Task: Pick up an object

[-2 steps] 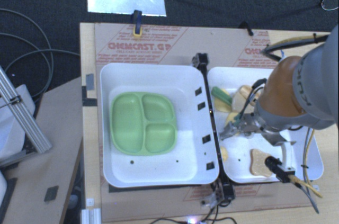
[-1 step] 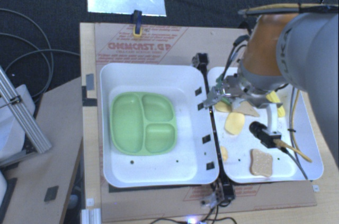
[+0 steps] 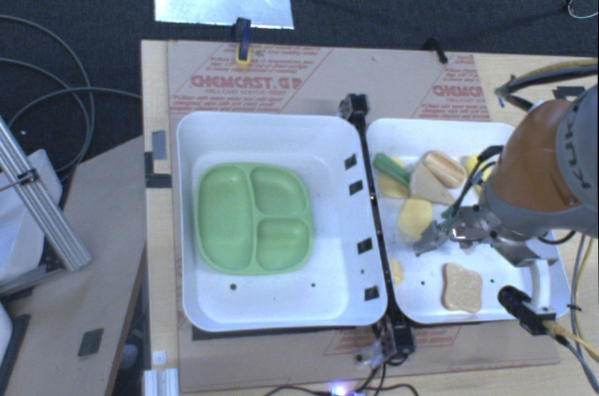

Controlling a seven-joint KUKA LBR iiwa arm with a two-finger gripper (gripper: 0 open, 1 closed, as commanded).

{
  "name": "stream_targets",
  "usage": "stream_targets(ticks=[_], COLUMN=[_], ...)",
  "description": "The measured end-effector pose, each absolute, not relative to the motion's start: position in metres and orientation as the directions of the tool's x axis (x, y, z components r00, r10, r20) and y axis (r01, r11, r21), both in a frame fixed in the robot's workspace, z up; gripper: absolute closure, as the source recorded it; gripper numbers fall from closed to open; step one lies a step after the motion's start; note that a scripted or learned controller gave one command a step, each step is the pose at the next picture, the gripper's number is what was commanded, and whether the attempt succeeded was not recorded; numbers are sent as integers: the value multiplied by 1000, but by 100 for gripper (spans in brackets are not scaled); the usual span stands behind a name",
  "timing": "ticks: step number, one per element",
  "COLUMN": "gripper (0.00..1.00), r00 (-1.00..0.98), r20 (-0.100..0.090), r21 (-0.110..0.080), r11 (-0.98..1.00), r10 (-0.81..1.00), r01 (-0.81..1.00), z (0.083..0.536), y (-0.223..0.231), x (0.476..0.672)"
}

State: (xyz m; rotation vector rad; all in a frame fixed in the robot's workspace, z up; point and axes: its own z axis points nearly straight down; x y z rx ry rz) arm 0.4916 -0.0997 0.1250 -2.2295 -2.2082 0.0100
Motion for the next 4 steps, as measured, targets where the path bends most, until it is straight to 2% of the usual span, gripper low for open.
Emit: stream_targets(ticks=[1,2,3,4], gripper=[0,0,100,100], r00=[3,-7,-2,-6], r20=[-2,-1,-7,1], r21=[7,5,14,2], r11=[-3,7,2,6], r10=[1000,1000,1000,1000], r01=[1000,1000,1000,1000], z=[85,85,98,103], y=[-157,-96,-101,-83], x=[503,488,490,487])
